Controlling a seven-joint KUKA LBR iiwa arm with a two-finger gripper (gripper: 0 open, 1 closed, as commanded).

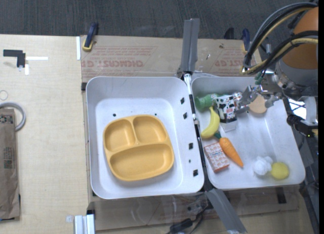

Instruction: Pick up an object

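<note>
The right bin (283,137) holds several objects. My gripper (227,108) reaches in from the right and hangs low over the bin's far left part. It is right beside a green object (204,101) and just above the top end of a yellow banana (211,123). An orange carrot (231,151) and a small red-orange box (216,157) lie nearer the front. A white crumpled ball (261,166) and a yellow lemon (279,170) sit at the front right. A tan round piece (258,106) lies under the wrist.
The left bin (96,126) holds a yellow divided plate (138,147). A metal divider (191,40) stands between the bins at the back. Cardboard (131,55) lies behind the bins. Cables (273,20) loop above the arm at the right.
</note>
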